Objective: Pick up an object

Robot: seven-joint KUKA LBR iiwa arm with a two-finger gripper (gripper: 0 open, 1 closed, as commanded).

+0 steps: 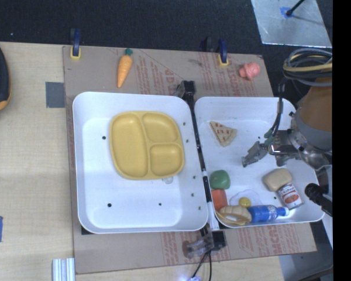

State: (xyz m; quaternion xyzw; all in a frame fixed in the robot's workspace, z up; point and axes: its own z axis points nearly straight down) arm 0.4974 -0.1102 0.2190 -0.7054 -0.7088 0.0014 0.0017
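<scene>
My gripper [253,155] hangs over the middle of the right bin [251,107], open with nothing between its fingers. A tan pizza-slice wedge [223,133] lies up and to its left. A green round toy [219,178] sits below and left of it, with a red piece [219,199] under that. A beige lump [277,179] rests just right of and below the gripper, beside a small red-labelled can [290,195]. Along the bin's front edge lie a blue bottle [263,213], a small yellow toy [244,202] and a tan bun-like piece [233,216].
The left bin [93,204] holds a yellow divided plate [146,144]. A toy carrot [124,68] and a pink lump [250,70] lie on the cardboard behind the bins. The arm's grey and orange wrist [316,122] overhangs the right bin's right side.
</scene>
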